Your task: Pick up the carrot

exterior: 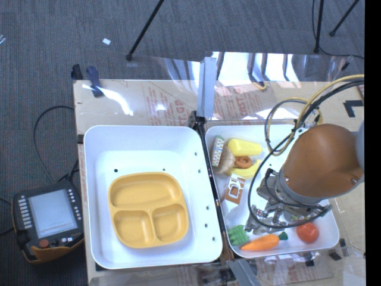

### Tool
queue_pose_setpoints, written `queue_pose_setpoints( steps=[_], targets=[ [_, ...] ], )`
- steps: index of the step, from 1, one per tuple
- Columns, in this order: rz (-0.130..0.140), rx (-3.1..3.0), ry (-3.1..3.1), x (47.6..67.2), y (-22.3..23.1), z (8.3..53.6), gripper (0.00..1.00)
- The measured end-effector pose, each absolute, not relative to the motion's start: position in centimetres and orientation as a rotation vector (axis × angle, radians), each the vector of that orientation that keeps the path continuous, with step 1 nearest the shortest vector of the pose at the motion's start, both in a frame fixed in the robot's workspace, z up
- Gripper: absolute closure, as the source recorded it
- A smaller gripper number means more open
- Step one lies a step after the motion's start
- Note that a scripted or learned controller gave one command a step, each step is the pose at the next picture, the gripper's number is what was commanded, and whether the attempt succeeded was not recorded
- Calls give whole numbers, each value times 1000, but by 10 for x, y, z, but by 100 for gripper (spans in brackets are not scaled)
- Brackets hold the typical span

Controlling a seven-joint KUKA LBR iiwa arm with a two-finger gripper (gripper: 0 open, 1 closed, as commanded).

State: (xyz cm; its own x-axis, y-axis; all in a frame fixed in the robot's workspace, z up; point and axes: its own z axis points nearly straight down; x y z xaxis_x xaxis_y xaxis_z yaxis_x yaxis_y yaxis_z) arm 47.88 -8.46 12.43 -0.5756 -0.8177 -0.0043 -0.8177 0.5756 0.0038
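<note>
Two bins side by side on the table (143,103). Left bin (101,145): a compartment tray (149,209) sits in it, toward the near side. Right bin (331,234): carrot (261,242) lies along the near wall, broccoli (237,235) just left of it, tomato (308,232) to its right. Far-left part of that bin: banana (244,147), a donut (242,162) just near of it, small box (234,189) nearer still. Gripper (269,214) hangs over the right bin, just far of the carrot. Teach pendant (49,220) on the floor left of the table.
</note>
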Motion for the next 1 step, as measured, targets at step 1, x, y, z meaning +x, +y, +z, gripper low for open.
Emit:
queue_pose_setpoints(
  steps=[1],
  targets=[
    [13,-1454,2782,480,-81,133,100]
  ],
)
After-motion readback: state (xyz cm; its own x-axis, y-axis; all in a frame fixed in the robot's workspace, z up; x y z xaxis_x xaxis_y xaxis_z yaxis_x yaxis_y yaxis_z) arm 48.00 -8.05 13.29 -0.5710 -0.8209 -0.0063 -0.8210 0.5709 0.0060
